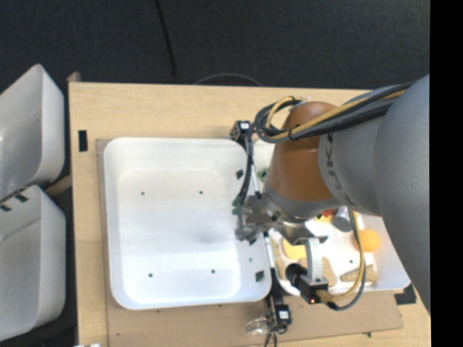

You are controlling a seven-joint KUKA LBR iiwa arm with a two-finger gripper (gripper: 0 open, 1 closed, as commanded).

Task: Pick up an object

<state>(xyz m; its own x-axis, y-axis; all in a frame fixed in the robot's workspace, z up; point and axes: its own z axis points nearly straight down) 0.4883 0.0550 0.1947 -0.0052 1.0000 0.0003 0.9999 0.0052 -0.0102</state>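
Note:
My gripper (288, 248) hangs low over the left part of the right bin (394, 277), under the orange band and grey wrist that cover most of that bin. Around it lie an orange ball (369, 240), a tan wooden piece (366, 270) and a yellow thing (293, 251) right beneath the gripper. A small red-orange thing (337, 216) peeks out beside the wrist. Whether anything is held is hidden by the arm.
The left bin (116, 194) lies beside the gripper, its right wall close to the wrist. A small green bit (236, 208) shows at that wall. Cables loop above the wrist. Bare bench runs along the front edge.

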